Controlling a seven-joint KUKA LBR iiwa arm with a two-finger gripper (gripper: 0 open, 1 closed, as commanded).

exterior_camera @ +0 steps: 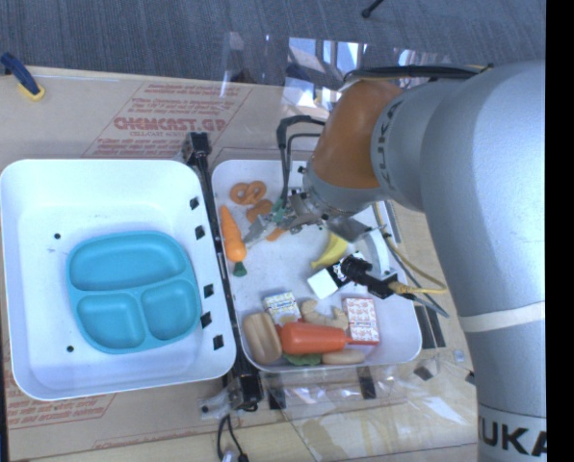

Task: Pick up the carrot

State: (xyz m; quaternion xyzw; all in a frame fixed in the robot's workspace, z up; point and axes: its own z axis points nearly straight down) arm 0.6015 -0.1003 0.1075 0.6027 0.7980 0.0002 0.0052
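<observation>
Camera view: long orange carrot (231,235) lies along left wall of right shallow white bin (409,340), well apart from blue divided plastic tray (131,289) in left bin. Pincer (273,221) hovers just right of carrot; grip state unreadable. Step: approach. Next: shift left, descend over carrot.

Bright, even light from overhead. The white bins (37,287) look nearly washed out, and clear plastic (316,56) at the back throws glare. Shadows stay soft. The big arm (480,191) up close looks slightly blurred.
</observation>
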